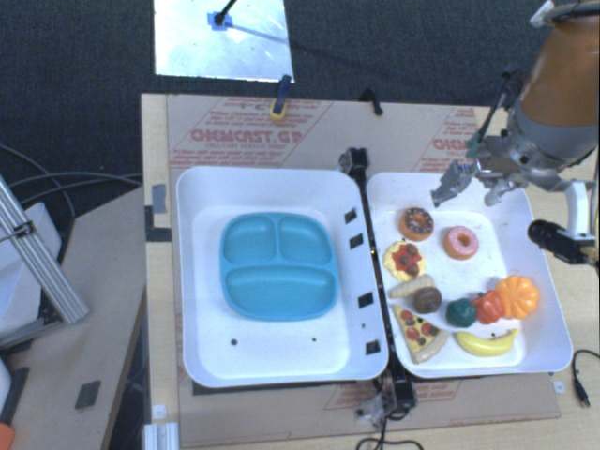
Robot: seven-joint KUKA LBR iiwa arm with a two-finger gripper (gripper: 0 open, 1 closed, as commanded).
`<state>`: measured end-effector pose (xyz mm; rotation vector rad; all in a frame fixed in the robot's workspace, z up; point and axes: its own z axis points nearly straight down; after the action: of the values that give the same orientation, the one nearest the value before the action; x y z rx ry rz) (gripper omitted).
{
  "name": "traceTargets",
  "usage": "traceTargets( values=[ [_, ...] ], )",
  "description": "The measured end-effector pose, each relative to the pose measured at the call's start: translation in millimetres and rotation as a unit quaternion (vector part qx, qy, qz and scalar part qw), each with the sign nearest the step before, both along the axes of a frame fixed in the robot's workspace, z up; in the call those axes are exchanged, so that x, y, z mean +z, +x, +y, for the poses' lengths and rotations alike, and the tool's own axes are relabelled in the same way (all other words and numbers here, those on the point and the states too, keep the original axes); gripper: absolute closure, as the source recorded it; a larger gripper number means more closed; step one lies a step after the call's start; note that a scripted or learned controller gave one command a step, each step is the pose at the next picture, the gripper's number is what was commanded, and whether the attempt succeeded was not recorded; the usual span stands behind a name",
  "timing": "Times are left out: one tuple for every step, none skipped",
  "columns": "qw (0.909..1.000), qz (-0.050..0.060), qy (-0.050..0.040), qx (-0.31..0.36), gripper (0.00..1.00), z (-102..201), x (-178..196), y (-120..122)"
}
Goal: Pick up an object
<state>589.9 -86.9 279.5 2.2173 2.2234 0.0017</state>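
Two white bins sit side by side. Left bin (202,345): a blue divided plate (278,266). Right bin (553,331): toy foods, including a chocolate donut (415,223), pink donut (461,243), banana (486,343) and pumpkin (517,296). The gripper (472,185) hangs over the right bin's far edge, fingers apart, holding nothing.

We see a divided tray (278,266) in the left bin (202,251); doughnuts (415,223), pizza slice (418,333), banana (486,343) in the right bin (544,345).
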Motion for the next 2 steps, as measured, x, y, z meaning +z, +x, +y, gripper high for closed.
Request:
traceTargets(
  values=[
    [1.0000, 0.006, 0.0009, -0.001, 0.00, -14.5, -182.4, -14.6],
    [1.0000, 0.004, 0.0011, -0.002, 0.00, -4.4, -196.4, -97.5]
  ],
)
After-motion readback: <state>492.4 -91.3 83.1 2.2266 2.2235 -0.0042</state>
